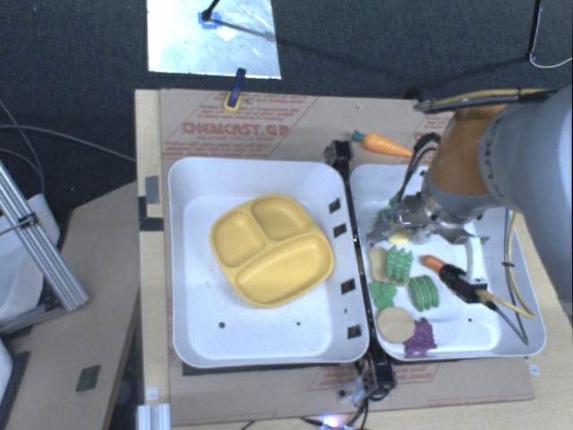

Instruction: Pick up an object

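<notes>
Small, light, hard toy foods (399, 264) crowded in right bin (515, 330); best pinched across narrow middle; claw (397, 227) low among them, opening impossible to tell.

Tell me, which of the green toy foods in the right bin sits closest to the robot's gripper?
The ridged green piece highest in the view, just below the gripper. The round green piece and the small leafy one both lie farther down the right bin.

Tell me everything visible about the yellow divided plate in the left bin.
The yellow divided plate looks like matte plastic, with rounded corners and three compartments: two small ones at the far side, one large one at the near side. All three hold nothing. It lies flat, turned at an angle, about mid-floor in the left bin, resting on the floor apart from the walls. Nothing else touches it.
</notes>
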`<state>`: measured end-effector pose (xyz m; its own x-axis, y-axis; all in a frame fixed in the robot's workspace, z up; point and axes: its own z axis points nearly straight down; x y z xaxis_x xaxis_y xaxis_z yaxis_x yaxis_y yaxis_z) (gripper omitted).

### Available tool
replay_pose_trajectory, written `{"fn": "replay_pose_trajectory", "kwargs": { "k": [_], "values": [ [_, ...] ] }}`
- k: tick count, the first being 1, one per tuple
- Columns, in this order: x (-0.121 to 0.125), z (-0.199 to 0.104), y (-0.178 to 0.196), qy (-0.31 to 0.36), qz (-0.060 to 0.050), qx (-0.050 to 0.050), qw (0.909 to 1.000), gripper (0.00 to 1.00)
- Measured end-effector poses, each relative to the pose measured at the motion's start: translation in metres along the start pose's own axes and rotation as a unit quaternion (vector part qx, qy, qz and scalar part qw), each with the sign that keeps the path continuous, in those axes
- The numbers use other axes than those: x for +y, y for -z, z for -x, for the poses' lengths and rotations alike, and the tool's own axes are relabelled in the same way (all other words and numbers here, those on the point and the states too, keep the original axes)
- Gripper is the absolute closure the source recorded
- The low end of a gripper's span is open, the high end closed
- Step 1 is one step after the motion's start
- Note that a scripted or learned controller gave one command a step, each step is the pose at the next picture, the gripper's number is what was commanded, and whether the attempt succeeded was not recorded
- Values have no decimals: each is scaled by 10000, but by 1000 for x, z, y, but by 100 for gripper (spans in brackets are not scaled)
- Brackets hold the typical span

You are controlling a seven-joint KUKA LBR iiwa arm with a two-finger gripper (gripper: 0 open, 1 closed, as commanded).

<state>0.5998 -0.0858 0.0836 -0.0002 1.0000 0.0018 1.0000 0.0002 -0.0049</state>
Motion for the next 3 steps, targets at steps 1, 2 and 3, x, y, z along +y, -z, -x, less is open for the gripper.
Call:
{"fn": "replay_pose_trajectory", "kwargs": {
  "k": [1, 2, 3],
  "values": [
    [4, 1, 12, 3, 44, -9, 10000, 100],
    [5, 1, 23, 4, 53, -8, 10000, 100],
    [11, -78, 106, 63, 76, 8, 10000, 100]
  ]
}}
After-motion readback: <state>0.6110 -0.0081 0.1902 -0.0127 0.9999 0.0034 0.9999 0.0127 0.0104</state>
